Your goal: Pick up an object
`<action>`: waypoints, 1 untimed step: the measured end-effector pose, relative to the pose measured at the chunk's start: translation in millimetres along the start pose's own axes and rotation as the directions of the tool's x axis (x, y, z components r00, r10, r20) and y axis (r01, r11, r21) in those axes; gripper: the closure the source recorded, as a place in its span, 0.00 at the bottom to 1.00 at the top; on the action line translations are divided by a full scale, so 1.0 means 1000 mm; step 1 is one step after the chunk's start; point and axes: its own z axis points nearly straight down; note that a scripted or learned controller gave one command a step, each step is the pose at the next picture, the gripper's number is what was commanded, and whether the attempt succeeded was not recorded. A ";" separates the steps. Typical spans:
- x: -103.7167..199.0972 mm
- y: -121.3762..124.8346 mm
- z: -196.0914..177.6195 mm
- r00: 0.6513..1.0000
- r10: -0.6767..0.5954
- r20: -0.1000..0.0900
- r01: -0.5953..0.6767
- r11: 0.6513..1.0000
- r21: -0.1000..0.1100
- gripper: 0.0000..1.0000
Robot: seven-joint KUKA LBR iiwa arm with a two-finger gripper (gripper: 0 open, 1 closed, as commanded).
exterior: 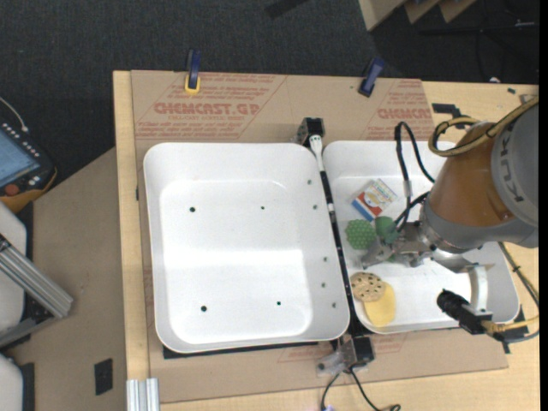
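Note:
The right bin (pixel 479 313) holds a small white packet with red and blue print (pixel 377 198), a green bumpy object (pixel 361 229) with a darker green piece (pixel 384 225) beside it, a round tan cookie with dark spots (pixel 366 286) and a yellow item (pixel 381 305). My gripper (pixel 374 253) is low inside this bin, just below the green objects and above the cookie. Its grey fingers reach left from the wrist (pixel 419 248). Whether anything sits between them is too small to tell.
The left bin (pixel 171 255) lies beside the right one, split by a black divider strip (pixel 330 217). The arm's orange band (pixel 467 187) covers the right bin's right half. A black cable (pixel 402 157) loops above it. Clamps (pixel 193 75) hold the cardboard's far edge.

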 end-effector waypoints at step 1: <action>0.009 0.016 -0.044 1.000 -0.005 0.003 0.005 1.000 -0.018 0.00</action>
